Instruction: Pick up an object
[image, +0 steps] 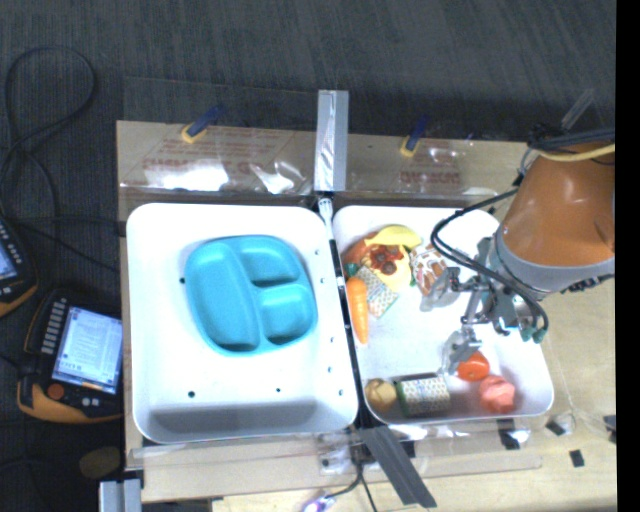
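A red tomato lies in my right bin, touching just below my pincer; I cannot tell the pincer's state. A second red piece sits beside it near the bin's front wall. Bare white floor lies between them and the carrot.

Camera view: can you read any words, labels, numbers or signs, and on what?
No text can be read.
Handheld screen left of the bench: lines of content, too small to read.
Taped plastic sheets behind the bins: faint print, blurred.
Small packet in the right bin: patterned, nothing legible.
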